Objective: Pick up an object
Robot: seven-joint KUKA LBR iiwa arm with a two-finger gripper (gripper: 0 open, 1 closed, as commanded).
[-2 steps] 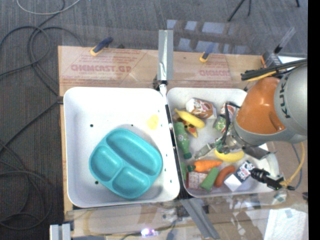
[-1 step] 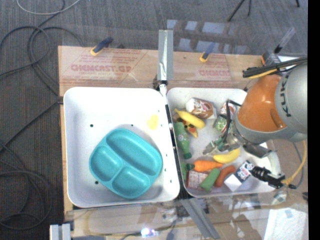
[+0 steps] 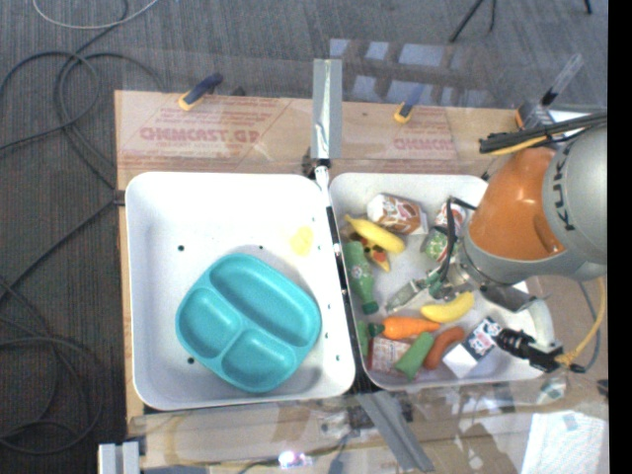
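Dark grey carpet with loose black cables lies all around a brown bench (image 3: pixel 227 131), and two white bins sit on the bench side by side. Inside the left bin (image 3: pixel 158 205) there is a teal plate (image 3: pixel 249 321) with three parts, and a small yellow thing (image 3: pixel 302 240) rests near the wall between the bins. Toy food is piled up in the right bin (image 3: pixel 348 358): a yellow banana (image 3: pixel 375 234) near the top, a second banana (image 3: pixel 446 308) lower down, an orange carrot (image 3: pixel 408 328), a green pepper (image 3: pixel 416 354), a green bottle (image 3: pixel 359 275) by the left wall, and a small white box (image 3: pixel 472 347). From the right comes the big grey and orange arm (image 3: pixel 528 210), hanging low over the right bin, and the gripper (image 3: pixel 434 286) is down among the toys, just above the lower banana. I cannot tell if it is open or closed, because the arm hides that part. Nothing looks lifted yet, so I think this is the reaching step. Next it would need to close on one toy, maybe that banana, and go straight up without bumping the others.
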